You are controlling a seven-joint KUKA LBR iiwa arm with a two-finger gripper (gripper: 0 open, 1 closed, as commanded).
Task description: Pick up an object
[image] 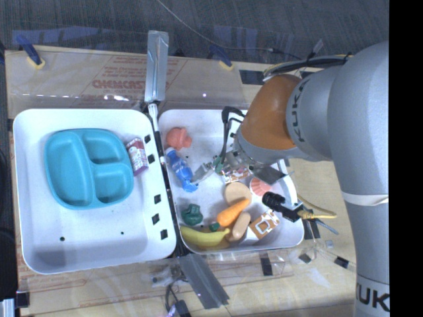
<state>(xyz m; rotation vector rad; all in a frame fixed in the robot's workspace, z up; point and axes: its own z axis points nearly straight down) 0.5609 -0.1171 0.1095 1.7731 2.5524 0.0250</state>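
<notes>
The arm is reaching from the right, its gripper [223, 166] hanging low at the centre of the right bin [201, 119]; I cannot tell its state. Crowding it are a blue bottle [180, 170], carrot [232, 212], banana [205, 237] and, possibly, a peach-coloured toy [178, 137]. A blue tray [88, 166] is lying in the left bin [30, 197].

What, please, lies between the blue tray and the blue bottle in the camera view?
A small maroon can beside the blue tray, then the bins' divider, before the blue bottle.
</notes>
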